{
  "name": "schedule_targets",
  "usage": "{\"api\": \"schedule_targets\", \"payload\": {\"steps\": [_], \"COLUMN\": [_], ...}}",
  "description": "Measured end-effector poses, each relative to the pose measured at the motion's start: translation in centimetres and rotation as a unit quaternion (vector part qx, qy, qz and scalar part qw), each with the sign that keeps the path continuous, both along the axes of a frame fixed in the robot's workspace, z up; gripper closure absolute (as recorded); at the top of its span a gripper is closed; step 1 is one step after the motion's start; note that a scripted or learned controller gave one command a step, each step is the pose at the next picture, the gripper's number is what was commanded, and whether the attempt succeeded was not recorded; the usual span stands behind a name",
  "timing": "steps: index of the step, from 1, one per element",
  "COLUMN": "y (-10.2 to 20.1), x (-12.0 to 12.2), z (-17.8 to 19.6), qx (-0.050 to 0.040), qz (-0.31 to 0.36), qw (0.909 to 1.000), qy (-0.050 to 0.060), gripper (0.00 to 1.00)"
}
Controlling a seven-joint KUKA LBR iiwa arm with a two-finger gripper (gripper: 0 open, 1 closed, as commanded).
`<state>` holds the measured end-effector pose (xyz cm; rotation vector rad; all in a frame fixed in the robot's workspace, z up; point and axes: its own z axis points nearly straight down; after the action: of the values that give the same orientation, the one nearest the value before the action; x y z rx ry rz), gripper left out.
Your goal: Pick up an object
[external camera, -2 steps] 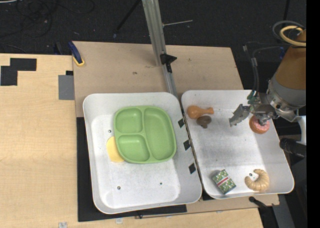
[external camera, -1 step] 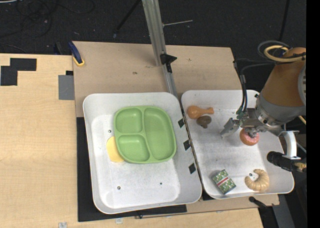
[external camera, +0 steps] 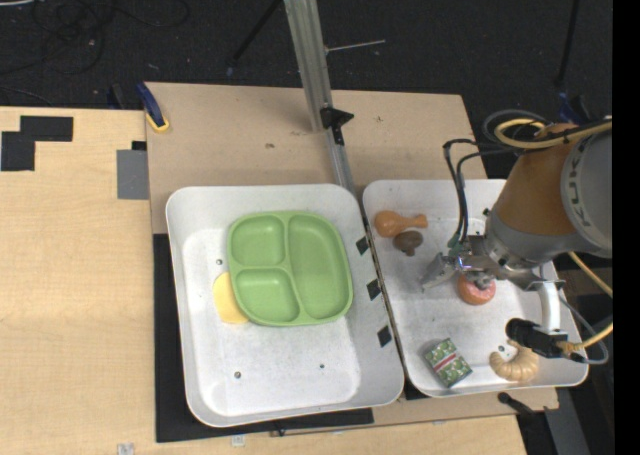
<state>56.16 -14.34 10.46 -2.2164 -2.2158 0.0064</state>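
The claw (external camera: 470, 268) is seen lowered in the right bin (external camera: 400, 323) directly over a red-orange round object (external camera: 477, 290), seemingly lined up for a grasp, finger state indiscernible, with a croissant-like toy (external camera: 514, 364), green packet (external camera: 446, 361) and, leftward, a green divided tray (external camera: 290, 268) nearby.

The worktop (external camera: 80, 273) is of light wood, with a brown board (external camera: 250, 133) lying on its far part. On it stand two shallow white bins side by side, the left bin (external camera: 200, 363) and the right bin (external camera: 420, 333), their inner walls close together. A metal post (external camera: 310, 53) rises behind them, near the place where the bins meet. A blue and yellow clamp (external camera: 153, 111) sits at the left corner of the brown board. Behind the worktop the floor (external camera: 150, 3) is dark, with cables across it.
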Motion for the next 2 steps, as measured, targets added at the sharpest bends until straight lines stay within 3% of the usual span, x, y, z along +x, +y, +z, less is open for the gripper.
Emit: {"api": "schedule_targets", "payload": {"steps": [1,2], "y": [0.0,-0.6], "x": [0.3,0.6], "z": [-1.1,0.2], "qx": [-0.0023,-0.0092], "qz": [0.000,-0.002], "qw": [1.0000,0.9999], "qy": [-0.007,-0.014], "gripper": [0.00,1.00]}}
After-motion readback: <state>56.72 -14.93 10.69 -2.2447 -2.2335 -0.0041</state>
